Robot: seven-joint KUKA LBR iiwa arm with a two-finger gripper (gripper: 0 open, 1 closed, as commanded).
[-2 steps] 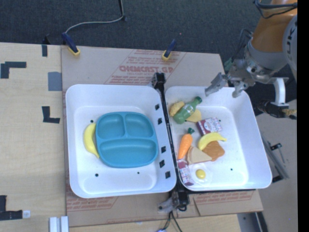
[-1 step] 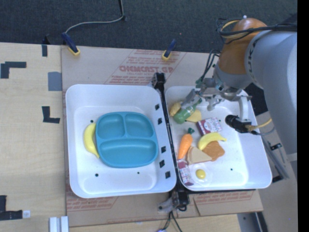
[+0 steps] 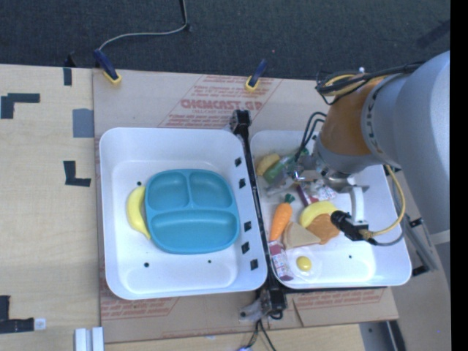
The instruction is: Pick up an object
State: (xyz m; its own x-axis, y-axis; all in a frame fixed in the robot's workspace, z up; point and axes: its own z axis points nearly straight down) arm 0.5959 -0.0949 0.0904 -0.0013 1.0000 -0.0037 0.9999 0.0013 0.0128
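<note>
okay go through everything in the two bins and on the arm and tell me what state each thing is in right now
Blue divided plate: flat, right way up, in the left bin.
Banana: lying at the plate's left edge, partly under it.
Carrot: lying loose in the right bin.
Fried egg: flat on the right bin's floor.
Gripper: low over the right bin's pile; grip can't be judged.

Fixed overhead camera, slanted down onto bench (image 3: 44, 196); frames both white bins (image 3: 117, 218) whole; arm (image 3: 380, 115) enters from right.
</note>
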